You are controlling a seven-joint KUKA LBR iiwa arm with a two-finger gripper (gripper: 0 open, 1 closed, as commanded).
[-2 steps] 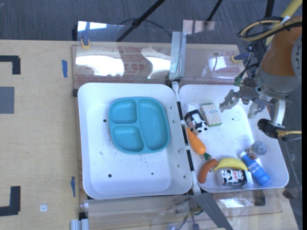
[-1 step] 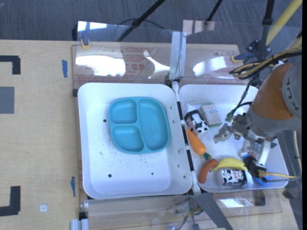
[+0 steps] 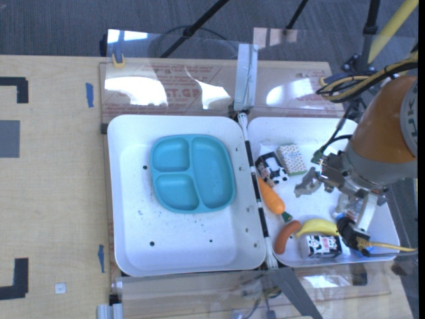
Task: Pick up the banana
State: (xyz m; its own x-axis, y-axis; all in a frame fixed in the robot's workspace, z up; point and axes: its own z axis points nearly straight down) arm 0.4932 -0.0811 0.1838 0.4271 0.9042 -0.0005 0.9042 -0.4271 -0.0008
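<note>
Bench (image 3: pixel 46 178): pale wood surface carrying two shallow white bins side by side, with clear panels standing along their far edges. Faint reddish print shows on the board behind the panels; glare keeps it from being read.

Left bin (image 3: pixel 126 244): holds a teal three-compartment plate (image 3: pixel 193 173) near its centre. Dark specks dot the bin floor.

Right bin (image 3: pixel 392 234): holds all the small items.

Arm (image 3: pixel 388 121): grey with an orange band, over the right bin's right edge, with yellow and black cables running off its upper side. The gripper (image 3: pixel 312 181) hangs above the bin's middle; whether its fingers are apart or together cannot be told, and nothing shows between them.

Carrot (image 3: pixel 272 199): orange, lying along the bin's left edge.

Banana (image 3: pixel 317 228): yellow, near the bin's front edge, curved side up, apart from the gripper. It touches the top of a small black-and-white cow-patterned carton (image 3: pixel 323 246) lying just in front of it.

Sausage (image 3: pixel 285 236): reddish-brown, beside the banana's left tip.

Patterned pale block (image 3: pixel 291 157): toward the far edge.

Small black-and-white toy (image 3: pixel 269 167): at the carrot's far end, details unclear.
</note>
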